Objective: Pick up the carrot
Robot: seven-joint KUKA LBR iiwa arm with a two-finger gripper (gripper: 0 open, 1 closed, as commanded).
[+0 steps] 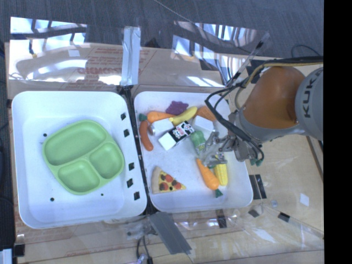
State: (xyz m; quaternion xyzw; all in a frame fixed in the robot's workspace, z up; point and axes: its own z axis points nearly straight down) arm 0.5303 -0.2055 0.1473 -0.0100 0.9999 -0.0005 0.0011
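Grey KUKA arm [308, 100], orange band [272, 100], black cables [231, 92], metal end effector [212, 155]

A single fixed camera looks down at a slant on the bench — two white bins, the left bin [22, 147] and right bin [239, 194], side by side mid-frame. The arm [275, 100] enters from the frame's right — dark floor lies along the top.
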